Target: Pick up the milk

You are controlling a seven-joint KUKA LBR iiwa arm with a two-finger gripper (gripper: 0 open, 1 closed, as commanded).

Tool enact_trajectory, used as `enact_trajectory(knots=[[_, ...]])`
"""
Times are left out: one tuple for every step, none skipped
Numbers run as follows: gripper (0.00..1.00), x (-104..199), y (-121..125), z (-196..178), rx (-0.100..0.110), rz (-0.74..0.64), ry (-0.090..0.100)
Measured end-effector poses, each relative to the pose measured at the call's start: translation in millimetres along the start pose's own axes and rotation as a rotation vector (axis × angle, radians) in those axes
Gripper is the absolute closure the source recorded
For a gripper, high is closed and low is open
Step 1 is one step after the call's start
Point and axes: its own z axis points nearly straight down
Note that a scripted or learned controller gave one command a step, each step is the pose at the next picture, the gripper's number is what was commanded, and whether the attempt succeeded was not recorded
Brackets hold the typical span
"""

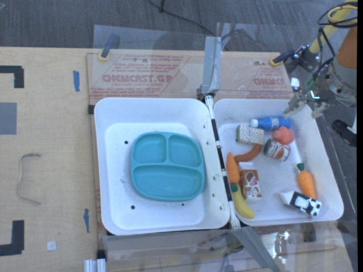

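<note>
Nearest the bottom of the frame, in the lower right corner of the right bin [332,208], lies the milk [300,203] — a small carton with black-and-white cow patches, tipped on its side and touching nothing else. Just above it is a carrot [306,181]. Toward the bin's left wall a banana [243,205] lies at the bottom, with a second carrot [232,169] above it and a small brown carton [250,184] beside them. Higher up, mid-bin, a sausage [248,153] curves under a green-and-white packet [250,134]; to the right sit a can [276,150] on its side and a red piece [283,135]. Above those a blue bottle [271,122] lies flat.

The left bin [108,152] holds a teal divided plate [168,166] at its centre.

At the upper right of the frame, the gripper [305,102] hovers over the right bin's top edge, well apart from the milk — its jaws are splayed apart with nothing between them. Both bins rest on the wooden tabletop [45,95].
</note>
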Motion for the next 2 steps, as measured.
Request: enact_trajectory(knots=[[0.0,31.8,23.8,-86.4,-0.004,0.18,-0.003],[0.0,74.5,-27.8,28.2,-0.001,0.071,-0.001]])
